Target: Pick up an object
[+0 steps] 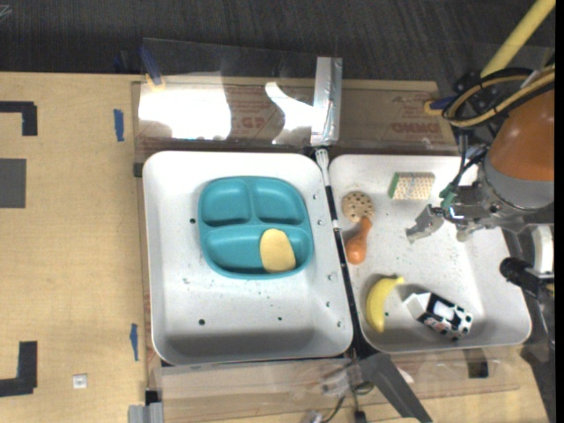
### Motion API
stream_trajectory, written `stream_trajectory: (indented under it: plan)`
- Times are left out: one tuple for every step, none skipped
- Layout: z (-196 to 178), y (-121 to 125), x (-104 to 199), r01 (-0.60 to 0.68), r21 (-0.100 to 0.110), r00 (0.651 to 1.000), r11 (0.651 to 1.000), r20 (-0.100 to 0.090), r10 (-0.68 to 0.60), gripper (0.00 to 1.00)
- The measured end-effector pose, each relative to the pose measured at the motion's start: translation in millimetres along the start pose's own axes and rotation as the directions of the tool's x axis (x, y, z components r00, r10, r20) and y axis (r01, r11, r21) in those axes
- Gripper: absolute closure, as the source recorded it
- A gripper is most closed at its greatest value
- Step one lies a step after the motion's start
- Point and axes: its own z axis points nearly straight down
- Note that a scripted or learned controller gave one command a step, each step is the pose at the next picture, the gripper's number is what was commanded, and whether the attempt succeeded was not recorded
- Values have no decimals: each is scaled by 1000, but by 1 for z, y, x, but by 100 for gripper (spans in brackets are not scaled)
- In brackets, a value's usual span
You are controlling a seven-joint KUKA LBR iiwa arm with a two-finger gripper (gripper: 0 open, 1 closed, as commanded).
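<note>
My gripper [445, 226] hangs over the middle of the right bin [493, 271], open, with nothing between its fingers. Below and left of it lie a yellow banana [379, 301] and a small white and black toy [443, 316] near the bin's front. An orange carrot-shaped piece [356, 241] and a round tan cookie [356, 204] lie by the bin's left wall. A green-edged beige sponge [412, 186] rests at the back. In the left bin [176, 236], a teal divided plate [231, 203] holds a yellow oval item [278, 250] in its front right compartment.
The grey arm with its orange band [527, 148] enters from the right, above the right bin's far corner. Cables [476, 95] and a yellow pole [529, 25] stand behind it. A clear plastic panel [229, 104] and a metal bracket [326, 95] rise behind the bins.
</note>
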Motion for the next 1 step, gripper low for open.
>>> stream_trajectory:
  plan:
    - [92, 38, 1, 376, -4, 927, 927, 3, -376, 0]
